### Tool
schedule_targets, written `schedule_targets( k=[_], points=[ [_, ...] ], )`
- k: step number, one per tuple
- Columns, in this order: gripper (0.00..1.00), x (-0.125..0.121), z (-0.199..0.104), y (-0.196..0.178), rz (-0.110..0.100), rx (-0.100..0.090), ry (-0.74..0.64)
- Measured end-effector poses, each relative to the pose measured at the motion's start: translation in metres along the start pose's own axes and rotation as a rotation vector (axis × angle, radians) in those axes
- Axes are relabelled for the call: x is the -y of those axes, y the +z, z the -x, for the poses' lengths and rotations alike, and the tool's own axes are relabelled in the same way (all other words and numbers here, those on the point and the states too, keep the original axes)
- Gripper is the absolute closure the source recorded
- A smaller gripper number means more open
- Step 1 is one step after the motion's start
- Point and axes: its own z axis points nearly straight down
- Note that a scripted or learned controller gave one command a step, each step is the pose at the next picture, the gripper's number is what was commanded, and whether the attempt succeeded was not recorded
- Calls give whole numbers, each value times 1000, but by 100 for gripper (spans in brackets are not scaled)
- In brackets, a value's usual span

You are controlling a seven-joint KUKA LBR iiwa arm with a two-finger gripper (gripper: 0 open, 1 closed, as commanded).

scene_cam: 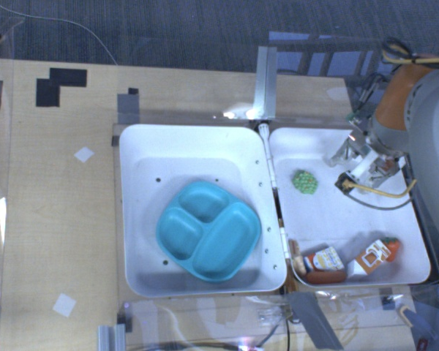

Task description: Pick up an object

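Observation:
My gripper [360, 163] hangs over the upper right part of the right bin [329, 218], below the orange band of the arm [395, 104]. It is open, with nothing between its fingers. A small green knobbly ball [304, 182] lies to its left, apart from it. Along the bin's front wall lie a small white and orange bottle [326, 258], a reddish sausage-shaped piece [323, 276] and an orange and white carton [376, 255]. A black-tipped yellowish cable [373, 191] runs just below the gripper.
The left bin [143, 159] holds a blue divided plate [208, 229] near its middle. A metal post [265, 86] stands behind the seam between the bins. The arm's grey body [432, 130] covers the right bin's far right edge.

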Motion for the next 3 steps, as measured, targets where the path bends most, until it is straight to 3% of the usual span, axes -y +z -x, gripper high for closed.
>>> schedule_targets(
  k=[1,2,3],
  points=[
    [0,-14,-2,-60,-2,0,4],
    [100,-14,-4,-70,-2,0,-3],
    [0,-14,-4,-70,-2,0,-4]
  ],
)
